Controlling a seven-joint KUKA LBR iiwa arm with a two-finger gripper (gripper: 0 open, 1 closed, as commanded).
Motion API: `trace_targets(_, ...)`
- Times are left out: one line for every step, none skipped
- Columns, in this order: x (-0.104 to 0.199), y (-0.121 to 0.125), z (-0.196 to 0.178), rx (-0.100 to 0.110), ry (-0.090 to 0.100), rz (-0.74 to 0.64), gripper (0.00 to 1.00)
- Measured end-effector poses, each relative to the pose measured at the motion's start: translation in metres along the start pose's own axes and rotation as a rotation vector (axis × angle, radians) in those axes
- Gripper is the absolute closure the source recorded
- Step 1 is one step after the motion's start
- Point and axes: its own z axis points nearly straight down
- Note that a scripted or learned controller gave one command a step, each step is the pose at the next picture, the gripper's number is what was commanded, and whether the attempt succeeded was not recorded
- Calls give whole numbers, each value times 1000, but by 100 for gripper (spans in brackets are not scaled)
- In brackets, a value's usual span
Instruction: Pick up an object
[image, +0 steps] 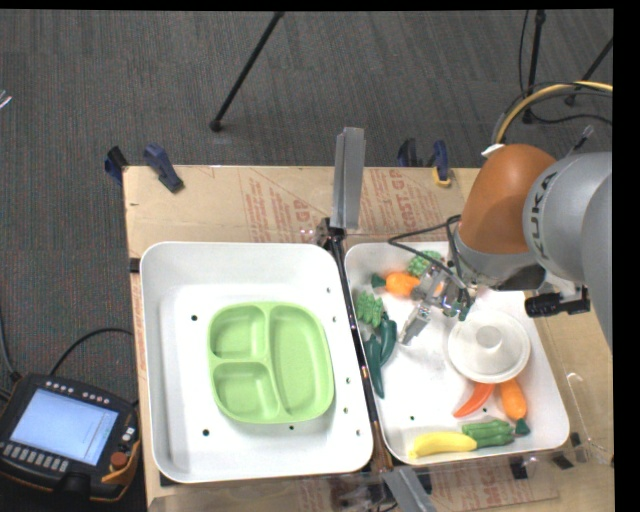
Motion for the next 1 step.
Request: trace_targets(5,15,0,10,2,134,0)
